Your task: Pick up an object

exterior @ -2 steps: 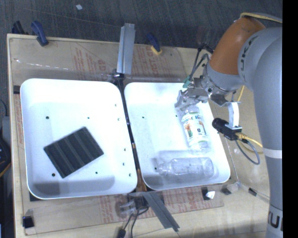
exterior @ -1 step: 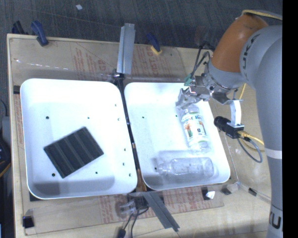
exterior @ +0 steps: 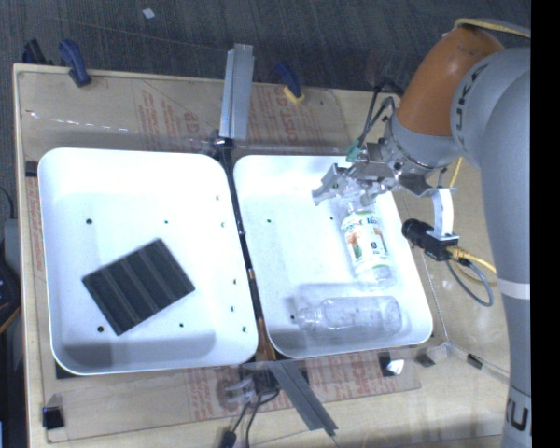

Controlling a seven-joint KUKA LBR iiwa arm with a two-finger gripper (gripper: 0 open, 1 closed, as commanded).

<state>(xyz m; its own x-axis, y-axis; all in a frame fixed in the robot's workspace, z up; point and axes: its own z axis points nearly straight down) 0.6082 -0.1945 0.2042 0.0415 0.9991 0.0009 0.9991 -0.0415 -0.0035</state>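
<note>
I see the small labelled bottle (exterior: 366, 244) lying in the right bin (exterior: 271, 250) just under my gripper (exterior: 352, 185), can't tell its state; looks light, slick, stiff plastic, so I'd grab mid-body across the width.

On my feed the arm (exterior: 504, 203) is a thick, smooth tube of light grey, rounded at the joints, with grey lettering I can't read near the top. A glossy orange band (exterior: 441, 87) wraps it just above the wrist, trimmed by a thin pale ring. Below that sits a darker grey wrist flange. The gripper (exterior: 353, 181) is a cluster of bare silvery metal with angular brackets. Thin dark cables loop around the wrist, with a bit of green at one. A black connector block (exterior: 422, 235) hangs off a white strap, trailing a yellow cable (exterior: 474, 264).
</note>
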